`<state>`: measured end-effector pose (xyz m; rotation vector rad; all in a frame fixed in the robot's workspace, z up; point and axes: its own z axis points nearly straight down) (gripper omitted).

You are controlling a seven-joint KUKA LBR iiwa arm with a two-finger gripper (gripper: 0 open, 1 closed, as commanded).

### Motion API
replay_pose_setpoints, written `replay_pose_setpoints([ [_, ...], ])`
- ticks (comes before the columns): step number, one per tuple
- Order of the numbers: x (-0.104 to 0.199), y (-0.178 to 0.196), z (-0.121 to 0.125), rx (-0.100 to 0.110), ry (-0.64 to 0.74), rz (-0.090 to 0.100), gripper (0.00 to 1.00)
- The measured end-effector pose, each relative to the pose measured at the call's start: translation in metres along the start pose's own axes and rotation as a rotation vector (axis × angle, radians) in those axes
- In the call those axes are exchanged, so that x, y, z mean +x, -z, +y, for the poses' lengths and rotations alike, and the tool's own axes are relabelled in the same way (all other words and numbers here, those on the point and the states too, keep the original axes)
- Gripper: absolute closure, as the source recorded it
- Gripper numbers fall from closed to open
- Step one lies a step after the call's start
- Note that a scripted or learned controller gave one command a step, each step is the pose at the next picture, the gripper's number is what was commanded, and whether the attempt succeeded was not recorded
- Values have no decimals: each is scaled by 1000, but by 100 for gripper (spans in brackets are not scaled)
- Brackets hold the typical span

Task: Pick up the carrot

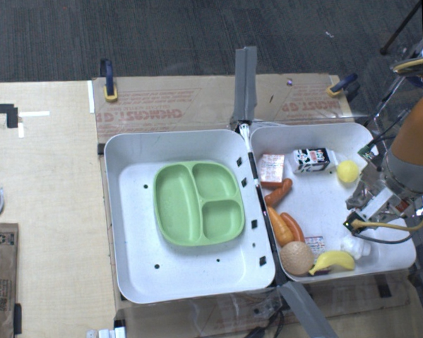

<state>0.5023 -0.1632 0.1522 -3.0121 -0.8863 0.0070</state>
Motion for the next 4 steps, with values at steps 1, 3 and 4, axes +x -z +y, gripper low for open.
replay_pose_setpoints([
  [1, 0, 8, 0, 3, 2, -3, 100],
  [3, -1, 23, 0, 8, 6, -10, 100],
  [4, -2, 31, 0, 11, 8, -14, 100],
])
